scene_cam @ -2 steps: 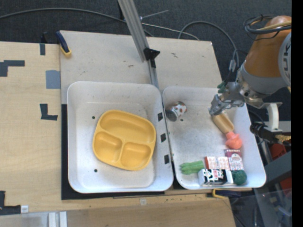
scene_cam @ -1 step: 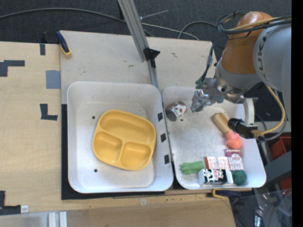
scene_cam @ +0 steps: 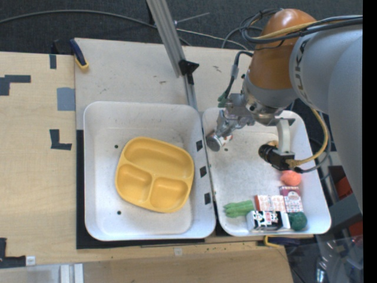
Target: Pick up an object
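Hovering over the upper left corner of the right shallow white bin (scene_cam: 315, 214), my two-finger gripper (scene_cam: 219, 139) points down beside the divider; whether it is open or closed, I cannot tell. The things to pick lie well apart from it along that bin's near edge: a green knobbly toy (scene_cam: 238, 208), small red and white printed cartons (scene_cam: 278, 203), a dark green ball (scene_cam: 298, 220) and an orange ball (scene_cam: 290, 178). A yellow three-compartment plastic tray (scene_cam: 154, 174) rests in the left white bin (scene_cam: 94, 158).
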`<action>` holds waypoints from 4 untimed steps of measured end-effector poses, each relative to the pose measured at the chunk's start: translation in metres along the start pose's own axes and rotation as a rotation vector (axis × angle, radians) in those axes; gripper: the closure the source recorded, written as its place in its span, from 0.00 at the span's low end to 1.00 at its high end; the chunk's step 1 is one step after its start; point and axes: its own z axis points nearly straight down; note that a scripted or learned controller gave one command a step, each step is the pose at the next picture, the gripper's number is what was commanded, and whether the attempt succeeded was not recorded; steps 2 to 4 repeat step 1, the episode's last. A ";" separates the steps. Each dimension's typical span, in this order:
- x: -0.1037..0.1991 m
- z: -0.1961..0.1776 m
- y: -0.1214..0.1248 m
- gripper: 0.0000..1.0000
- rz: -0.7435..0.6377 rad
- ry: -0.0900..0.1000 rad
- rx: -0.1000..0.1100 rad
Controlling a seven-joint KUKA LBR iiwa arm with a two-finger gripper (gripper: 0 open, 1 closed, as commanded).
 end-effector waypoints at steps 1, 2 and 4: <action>0.055 -0.002 0.006 1.00 0.000 0.000 0.000; 0.055 -0.002 0.006 1.00 0.000 0.000 0.000; 0.055 -0.002 0.006 1.00 0.000 0.000 0.000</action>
